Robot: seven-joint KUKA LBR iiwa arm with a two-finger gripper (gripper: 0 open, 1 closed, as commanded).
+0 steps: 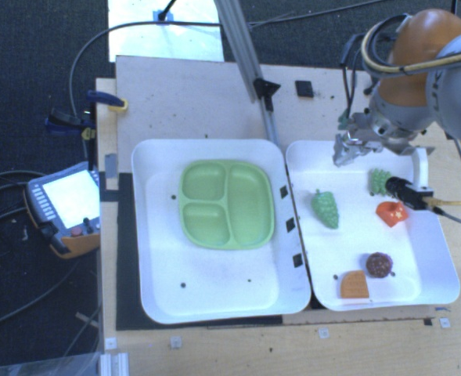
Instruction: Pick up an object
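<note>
Orange wedge [354, 285] nearest; green leafy piece [325, 208] below-left of claw [346, 153] (jaw gap impossible to tell), long axis roughly vertical.

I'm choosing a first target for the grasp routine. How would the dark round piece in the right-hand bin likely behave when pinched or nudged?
The dark round piece looks ball-like, so a nudge would probably roll it across the right bin. Its bumpy surface may give the fingers some bite. It looks small and probably light; the orange wedge sits close beside it and may crowd one finger.

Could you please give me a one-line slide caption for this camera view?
Gripper hovers over the right bin of small toy foods; a green divided plate sits in the left bin.
</note>
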